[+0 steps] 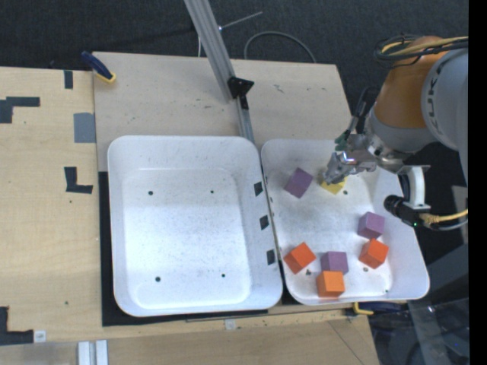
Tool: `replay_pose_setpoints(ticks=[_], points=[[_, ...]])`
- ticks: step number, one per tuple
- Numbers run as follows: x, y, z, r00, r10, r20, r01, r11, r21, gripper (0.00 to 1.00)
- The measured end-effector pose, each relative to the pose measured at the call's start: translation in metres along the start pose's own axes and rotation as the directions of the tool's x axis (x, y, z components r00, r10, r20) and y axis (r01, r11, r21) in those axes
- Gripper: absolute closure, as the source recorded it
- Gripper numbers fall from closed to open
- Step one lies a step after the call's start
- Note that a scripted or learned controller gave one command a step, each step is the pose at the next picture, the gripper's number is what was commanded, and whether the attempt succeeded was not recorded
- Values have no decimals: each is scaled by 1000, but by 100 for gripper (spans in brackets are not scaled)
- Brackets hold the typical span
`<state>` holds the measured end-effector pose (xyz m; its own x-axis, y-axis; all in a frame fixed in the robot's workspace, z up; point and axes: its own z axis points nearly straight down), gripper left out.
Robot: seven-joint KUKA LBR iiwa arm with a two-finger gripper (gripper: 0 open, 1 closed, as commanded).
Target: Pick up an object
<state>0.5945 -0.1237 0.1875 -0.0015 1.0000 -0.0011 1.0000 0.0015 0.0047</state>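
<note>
In the frame's upper right, the gripper [337, 170] sits low over a yellow block [332, 185] near the right bin's [403, 280] far wall, its grip unreadable; it should centre squarely, clear of the purple cube [299, 182], before lifting.

**Surfaces and finishes on the counter**

The counter [46, 204] looks like pale, matt wood. Both bins [190, 150] [403, 276] look like smooth white plastic with a faint sheen, speckled with dark scuffs. The blocks [299, 182] [330, 283] appear matt, foam-like. The slanted rail [209, 33] is brushed metal; the arm's shell [453, 101] is smooth and glossy.
</note>
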Motion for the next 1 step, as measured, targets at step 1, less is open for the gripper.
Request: replay_pose_setpoints(ticks=[1], points=[[-8,7,-55,1000,0,1,0,1000,0,100]])
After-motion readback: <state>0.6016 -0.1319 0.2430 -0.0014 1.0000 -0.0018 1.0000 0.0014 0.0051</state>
